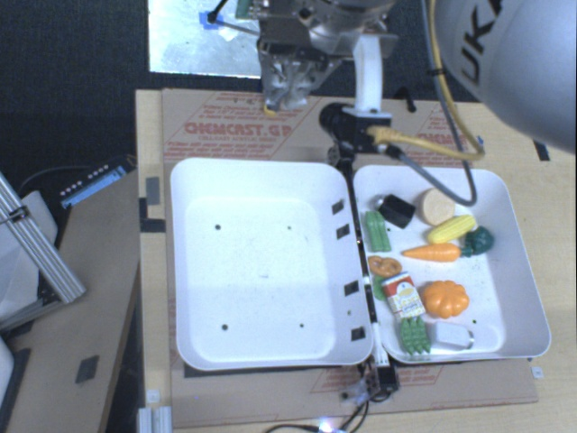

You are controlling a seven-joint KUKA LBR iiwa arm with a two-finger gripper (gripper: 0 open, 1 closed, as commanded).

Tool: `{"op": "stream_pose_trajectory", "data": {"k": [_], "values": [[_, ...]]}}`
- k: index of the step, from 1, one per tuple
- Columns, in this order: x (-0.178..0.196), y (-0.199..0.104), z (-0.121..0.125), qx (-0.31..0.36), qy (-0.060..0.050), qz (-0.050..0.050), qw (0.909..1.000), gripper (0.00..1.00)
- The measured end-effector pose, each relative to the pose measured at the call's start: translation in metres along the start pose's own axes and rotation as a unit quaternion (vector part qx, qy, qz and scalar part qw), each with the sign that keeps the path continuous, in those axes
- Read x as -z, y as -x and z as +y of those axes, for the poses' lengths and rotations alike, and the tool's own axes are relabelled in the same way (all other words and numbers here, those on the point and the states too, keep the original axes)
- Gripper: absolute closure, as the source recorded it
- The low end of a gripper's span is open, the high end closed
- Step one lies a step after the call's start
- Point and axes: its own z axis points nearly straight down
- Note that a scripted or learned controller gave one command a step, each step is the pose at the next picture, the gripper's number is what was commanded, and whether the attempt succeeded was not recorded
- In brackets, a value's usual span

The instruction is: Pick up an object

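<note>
My gripper [287, 97] hangs high over the cardboard behind the back rim of the left bin [194, 174], with nothing visible in it. The objects lie in the right bin [527, 318]: a black block [395, 209], a beige round piece [438, 207], a yellow corn cob [451, 229], a green broccoli [479, 241], an orange carrot [435, 253], a green pod [377, 231], a small brown cookie [385, 265], a red and white carton [402, 296], an orange pumpkin [444, 299], a green ridged piece [414, 336] and a white piece [453, 335].
The arm's grey body [505, 43] fills the upper right, and its cables [424, 142] loop over the right bin's back edge. Black clips [347, 233] line the seam between the bins. A metal frame [36, 251] stands off the bench at the left.
</note>
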Motion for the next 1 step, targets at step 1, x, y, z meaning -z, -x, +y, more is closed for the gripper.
{"op": "stream_pose_trajectory", "data": {"k": [1], "values": [[0.0365, -0.0013, -0.0941, 0.004, -0.001, 0.001, 1.0000, 1.00]]}}
